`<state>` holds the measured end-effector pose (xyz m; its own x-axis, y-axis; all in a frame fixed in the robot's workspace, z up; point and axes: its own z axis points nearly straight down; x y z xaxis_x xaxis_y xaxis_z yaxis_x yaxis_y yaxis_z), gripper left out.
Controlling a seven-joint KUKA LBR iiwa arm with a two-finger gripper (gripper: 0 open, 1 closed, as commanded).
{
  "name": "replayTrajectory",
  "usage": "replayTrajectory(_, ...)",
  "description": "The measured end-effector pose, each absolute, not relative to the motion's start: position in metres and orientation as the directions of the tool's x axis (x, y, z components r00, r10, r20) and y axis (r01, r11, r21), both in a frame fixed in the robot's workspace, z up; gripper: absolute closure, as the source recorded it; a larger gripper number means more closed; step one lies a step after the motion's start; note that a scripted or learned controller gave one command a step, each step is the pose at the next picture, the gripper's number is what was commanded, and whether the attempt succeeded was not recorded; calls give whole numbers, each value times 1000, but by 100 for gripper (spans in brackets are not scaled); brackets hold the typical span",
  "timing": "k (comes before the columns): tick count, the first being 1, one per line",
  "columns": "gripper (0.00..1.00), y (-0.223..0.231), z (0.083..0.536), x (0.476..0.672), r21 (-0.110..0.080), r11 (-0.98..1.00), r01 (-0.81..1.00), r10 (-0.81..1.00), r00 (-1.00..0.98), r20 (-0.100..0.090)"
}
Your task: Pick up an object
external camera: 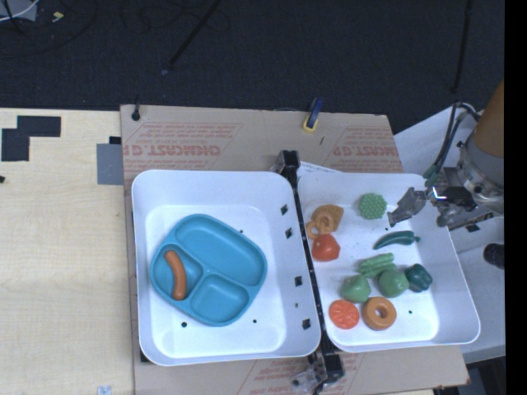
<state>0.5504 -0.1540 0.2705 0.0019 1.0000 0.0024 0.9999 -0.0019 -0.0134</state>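
Note:
The right bin holds several toy foods. Among them are a light green broccoli, a tan pretzel, a red tomato, a dark green chili, a green cucumber and a brown donut. My gripper hangs over the bin's upper right part, just above the chili and to the right of the broccoli. Its fingers stand apart, open, with nothing between them.
The left bin carries a blue divided plate with an orange sausage in its left compartment. Green peppers and an orange-red tomato crowd the right bin's lower half. A black divider runs between the bins.

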Motion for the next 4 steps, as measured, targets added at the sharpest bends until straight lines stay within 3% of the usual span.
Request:
replayTrajectory(1, 0, -154, 277, 552, -1, 0, 1000, 1000, 0, 0)
replayTrajectory(4, 0, -141, 119, 539, -9, 0, 1000, 1000, 0, 3)
